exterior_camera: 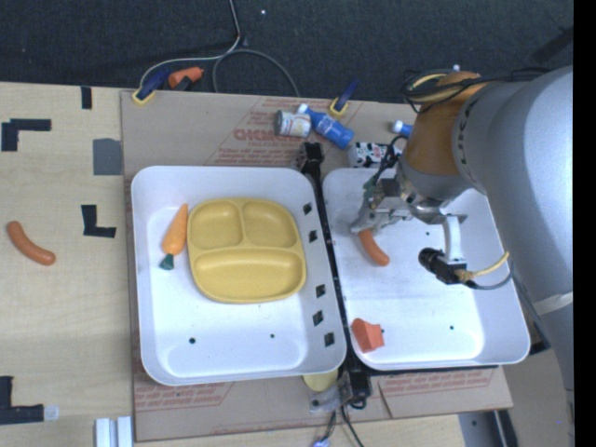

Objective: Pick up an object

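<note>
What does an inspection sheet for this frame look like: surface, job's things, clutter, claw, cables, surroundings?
Surface: two white bins side by side, left bin and right bin, on cardboard over a wooden bench.
Job's things: sausage and orange block in the right bin; carrot and yellow tray in the left bin.
Clutter: second sausage on the bench at left; bottle and blue tube on the cardboard behind the bins.
Claw: claw just above the right bin's sausage; finger state unclear.
Cables: black cable looping at the back; yellow cable by the arm.
Surroundings: dark floor behind; black tape marks on the bench.
</note>
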Robot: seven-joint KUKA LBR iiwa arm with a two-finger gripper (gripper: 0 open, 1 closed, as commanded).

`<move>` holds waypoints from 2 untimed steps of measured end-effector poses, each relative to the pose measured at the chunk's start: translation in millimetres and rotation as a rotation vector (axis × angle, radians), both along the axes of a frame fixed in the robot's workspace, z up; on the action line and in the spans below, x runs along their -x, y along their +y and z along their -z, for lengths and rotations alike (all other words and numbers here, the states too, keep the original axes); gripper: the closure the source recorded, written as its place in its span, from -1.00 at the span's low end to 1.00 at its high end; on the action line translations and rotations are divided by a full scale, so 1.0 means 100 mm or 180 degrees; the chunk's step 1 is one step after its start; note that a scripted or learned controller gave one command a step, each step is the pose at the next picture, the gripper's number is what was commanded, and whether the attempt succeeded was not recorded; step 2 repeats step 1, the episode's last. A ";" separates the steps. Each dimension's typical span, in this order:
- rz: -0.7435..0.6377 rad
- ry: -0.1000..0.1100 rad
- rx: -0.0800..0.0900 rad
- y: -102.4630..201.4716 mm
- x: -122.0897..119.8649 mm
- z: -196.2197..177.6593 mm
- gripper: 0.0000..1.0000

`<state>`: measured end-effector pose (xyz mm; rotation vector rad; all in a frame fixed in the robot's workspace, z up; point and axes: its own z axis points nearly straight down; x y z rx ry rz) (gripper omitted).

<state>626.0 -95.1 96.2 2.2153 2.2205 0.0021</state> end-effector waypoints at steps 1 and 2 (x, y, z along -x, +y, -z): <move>-0.0013 -0.0003 -0.0015 0.54 0.24 -0.94 1.00; -0.0013 -0.0003 -0.0015 0.54 0.24 -0.94 1.00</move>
